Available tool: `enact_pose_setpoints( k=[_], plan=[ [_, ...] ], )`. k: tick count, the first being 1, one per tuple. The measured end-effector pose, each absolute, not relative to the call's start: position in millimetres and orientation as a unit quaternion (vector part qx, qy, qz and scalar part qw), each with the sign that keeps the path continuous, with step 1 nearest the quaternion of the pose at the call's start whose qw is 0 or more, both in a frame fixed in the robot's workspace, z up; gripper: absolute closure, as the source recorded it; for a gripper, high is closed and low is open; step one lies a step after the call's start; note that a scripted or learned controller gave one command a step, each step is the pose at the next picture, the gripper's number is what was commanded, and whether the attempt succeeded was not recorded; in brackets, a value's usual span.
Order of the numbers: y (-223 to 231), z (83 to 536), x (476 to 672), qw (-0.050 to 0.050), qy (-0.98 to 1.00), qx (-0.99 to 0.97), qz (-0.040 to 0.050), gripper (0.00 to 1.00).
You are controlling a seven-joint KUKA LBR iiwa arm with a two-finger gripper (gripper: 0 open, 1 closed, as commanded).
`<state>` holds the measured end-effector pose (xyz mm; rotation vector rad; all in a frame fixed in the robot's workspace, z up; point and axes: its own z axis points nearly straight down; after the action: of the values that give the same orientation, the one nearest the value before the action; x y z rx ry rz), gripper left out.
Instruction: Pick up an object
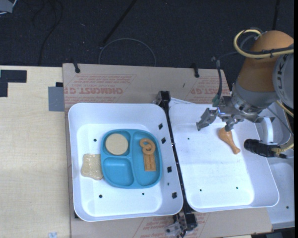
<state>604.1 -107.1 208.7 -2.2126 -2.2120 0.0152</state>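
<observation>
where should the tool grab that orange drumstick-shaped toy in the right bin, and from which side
Probably the narrow shaft of the orange drumstick-shaped toy, near its upper end at the tool. It lies flat on the floor of the right white bin, slanting from upper left to lower right with bare floor on both sides, so come straight down with the closing direction across its long axis.

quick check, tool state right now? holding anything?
Tool: open, holding nothing; it hangs over the right bin, the orange piece lying beside it.
</observation>
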Motion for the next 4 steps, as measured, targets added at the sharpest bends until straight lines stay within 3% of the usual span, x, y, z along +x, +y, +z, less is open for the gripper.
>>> enact_pose_setpoints(
  k=[1, 3, 4],
  plan=[
    [-107.3, 215.8, 606.8, 0.002, -0.707, -0.707, 0.0009, 0.00],
    [-103.5, 103.6, 605.0, 0.004, -0.707, -0.707, 0.0024, 0.00],
    [-102.7, 86.3, 604.2, 0.003, -0.707, -0.707, 0.0019, 0.00]
  ],
)
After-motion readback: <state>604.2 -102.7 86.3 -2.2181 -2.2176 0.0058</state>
